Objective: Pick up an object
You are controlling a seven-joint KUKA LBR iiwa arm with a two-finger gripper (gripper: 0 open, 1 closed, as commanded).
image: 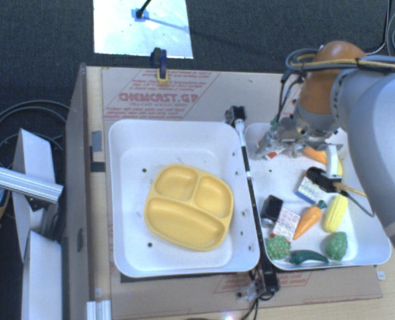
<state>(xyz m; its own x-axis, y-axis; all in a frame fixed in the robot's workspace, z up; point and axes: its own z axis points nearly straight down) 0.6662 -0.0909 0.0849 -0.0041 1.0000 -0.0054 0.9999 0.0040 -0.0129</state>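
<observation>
My gripper point(282, 143) is low over the far left corner of the right bin point(377, 249), the arm coming in from the right. A small red and white piece point(272, 155) lies just under its tip, and an orange piece point(314, 155) lies just to its right. Nearer the front lie a blue and white box point(308, 191), a black block point(272, 207), a red and white card point(287, 223), a carrot point(307, 220), a corn cob point(336, 212), broccoli point(278, 247), a dark green vegetable point(308, 257) and a round green one point(336, 245). I see nothing held.
The left bin point(127, 179) holds a yellow divided plate point(189, 206). A black divider rail point(248, 179) runs between the bins. Both stand on a cardboard sheet point(184, 92). Boxes and cables lie off the bench at left.
</observation>
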